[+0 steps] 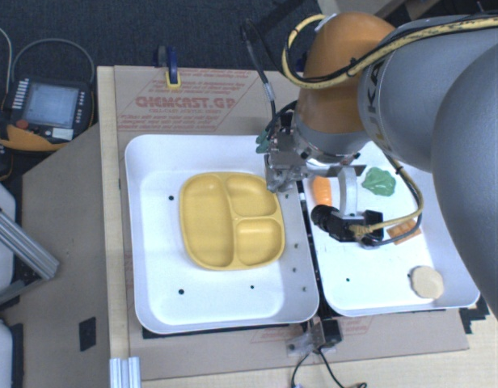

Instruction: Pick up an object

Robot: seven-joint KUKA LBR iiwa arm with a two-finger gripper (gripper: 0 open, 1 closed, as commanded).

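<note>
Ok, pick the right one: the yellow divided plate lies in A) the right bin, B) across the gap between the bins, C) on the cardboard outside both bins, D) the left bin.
D: the yellow divided plate rests flat inside the left bin, while the right bin holds the small items such as the green piece and the tan disc.

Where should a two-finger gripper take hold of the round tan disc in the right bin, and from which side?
Grip the tan disc across its rim, coming straight down from above. It appears to lie flat on the right bin floor near the front corner, with bare floor around it for the fingers.
</note>
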